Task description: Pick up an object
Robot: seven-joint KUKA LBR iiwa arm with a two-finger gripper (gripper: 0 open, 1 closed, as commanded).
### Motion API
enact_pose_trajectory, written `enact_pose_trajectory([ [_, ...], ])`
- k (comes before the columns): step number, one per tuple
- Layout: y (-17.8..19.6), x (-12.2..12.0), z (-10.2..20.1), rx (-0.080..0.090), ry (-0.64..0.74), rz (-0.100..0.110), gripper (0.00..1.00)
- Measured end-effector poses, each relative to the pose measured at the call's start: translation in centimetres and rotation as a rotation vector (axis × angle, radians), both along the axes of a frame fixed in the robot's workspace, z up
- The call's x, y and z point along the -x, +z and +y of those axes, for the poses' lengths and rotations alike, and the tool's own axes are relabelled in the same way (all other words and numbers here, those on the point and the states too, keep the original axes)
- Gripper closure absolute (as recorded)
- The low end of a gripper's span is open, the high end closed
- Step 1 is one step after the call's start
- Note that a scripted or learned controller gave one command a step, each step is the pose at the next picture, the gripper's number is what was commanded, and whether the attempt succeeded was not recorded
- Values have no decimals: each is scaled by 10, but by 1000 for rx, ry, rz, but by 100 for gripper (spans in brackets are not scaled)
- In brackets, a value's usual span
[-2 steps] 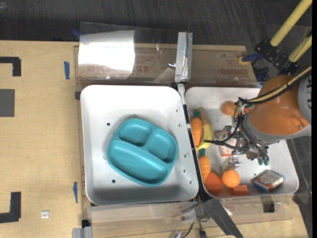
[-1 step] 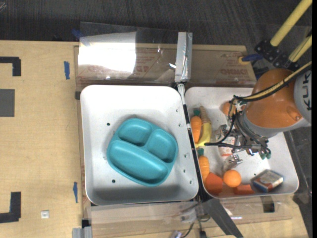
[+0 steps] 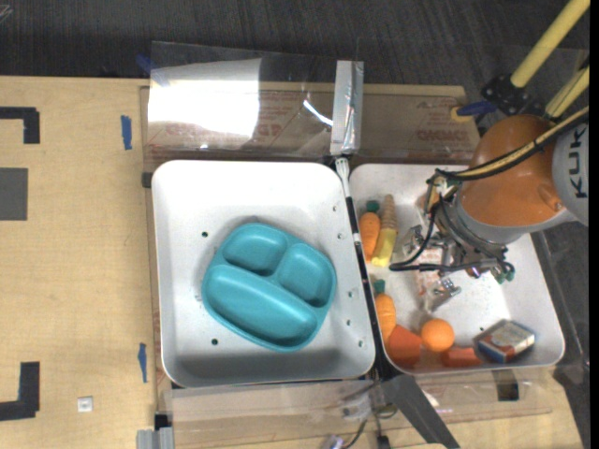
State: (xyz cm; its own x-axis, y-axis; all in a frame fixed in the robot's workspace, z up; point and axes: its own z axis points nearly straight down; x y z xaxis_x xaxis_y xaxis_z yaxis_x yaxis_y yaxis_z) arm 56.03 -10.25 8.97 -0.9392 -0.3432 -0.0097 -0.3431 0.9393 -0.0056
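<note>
My gripper (image 3: 447,279) reaches down into the middle of the right bin (image 3: 543,288), under the orange band of the arm (image 3: 510,181). Its tips stand just above the bin floor, a little above an orange ball (image 3: 436,333). Along the bin's left wall lie a toy carrot (image 3: 371,233), a yellow piece (image 3: 384,249) and a wooden stick-like piece (image 3: 388,209). Orange pieces (image 3: 398,340) sit at the front left corner. A small blue and grey box (image 3: 505,340) rests at the front right. The wrist and cables hide what is between the fingers.
The left bin (image 3: 187,195) holds a teal divided plate (image 3: 270,282). A clear plastic sheet and cardboard (image 3: 281,110) stand behind the bins. A wooden bench top (image 3: 65,251) extends to the left. Yellow tubing (image 3: 557,31) runs at the upper right.
</note>
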Motion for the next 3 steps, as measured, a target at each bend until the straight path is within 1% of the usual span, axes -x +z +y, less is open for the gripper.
enact_pose_trajectory([
  [1,3,61,-42,1,238,3,0],
  [2,0,49,7,3,292,-2,0],
  [3,13,45,9,4,294,-15,100],
])
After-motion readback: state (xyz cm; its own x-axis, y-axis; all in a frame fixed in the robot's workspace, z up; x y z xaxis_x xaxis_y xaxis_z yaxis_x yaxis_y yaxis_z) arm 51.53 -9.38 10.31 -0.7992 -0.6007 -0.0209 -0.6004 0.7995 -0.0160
